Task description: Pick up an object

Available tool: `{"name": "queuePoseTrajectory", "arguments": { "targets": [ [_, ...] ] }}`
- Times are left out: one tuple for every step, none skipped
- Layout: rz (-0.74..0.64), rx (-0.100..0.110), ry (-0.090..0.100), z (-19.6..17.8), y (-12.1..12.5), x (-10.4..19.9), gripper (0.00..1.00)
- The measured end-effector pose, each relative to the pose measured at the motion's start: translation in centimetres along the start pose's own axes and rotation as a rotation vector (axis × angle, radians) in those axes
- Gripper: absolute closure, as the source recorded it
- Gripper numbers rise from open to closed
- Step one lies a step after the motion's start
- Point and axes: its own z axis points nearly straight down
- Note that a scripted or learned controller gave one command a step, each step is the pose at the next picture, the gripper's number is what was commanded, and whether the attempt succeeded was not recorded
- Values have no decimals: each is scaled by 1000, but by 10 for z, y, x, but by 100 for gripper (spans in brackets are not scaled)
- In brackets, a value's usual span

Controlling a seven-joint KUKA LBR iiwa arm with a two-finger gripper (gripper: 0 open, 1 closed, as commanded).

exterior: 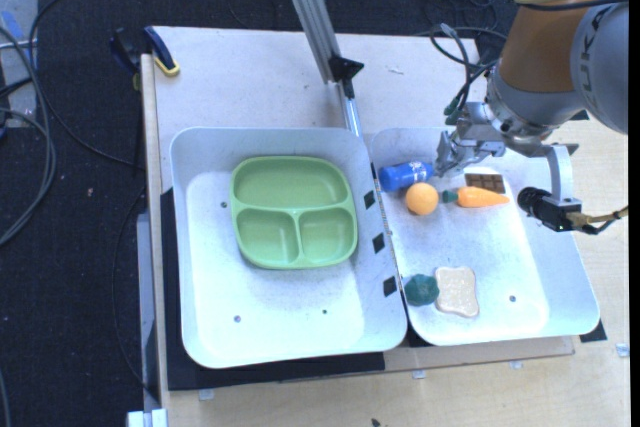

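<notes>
Bench is carrying two white bins; right bin [560, 300] is holding the clutter. Gripper [447, 162] is hovering just above the orange ball [422, 199], blue can [404, 175] beside it; can't tell its finger state. Ball is sitting near that bin's back-left corner. Likely light, smooth, prone to rolling: pinch across its middle.

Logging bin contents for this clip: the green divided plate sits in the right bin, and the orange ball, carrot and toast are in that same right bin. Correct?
Not quite. The camera view shows the green divided plate in the left bin. The orange ball, carrot and toast are in the right bin, as you said.
</notes>
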Motion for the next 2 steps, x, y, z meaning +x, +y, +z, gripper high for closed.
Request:
{"name": "queuePoseTrajectory", "arguments": {
  "targets": [
    [0, -1, -1, 13, 16, 52, 100],
    [0, -2, -1, 19, 33, 98, 100]
  ]
}}
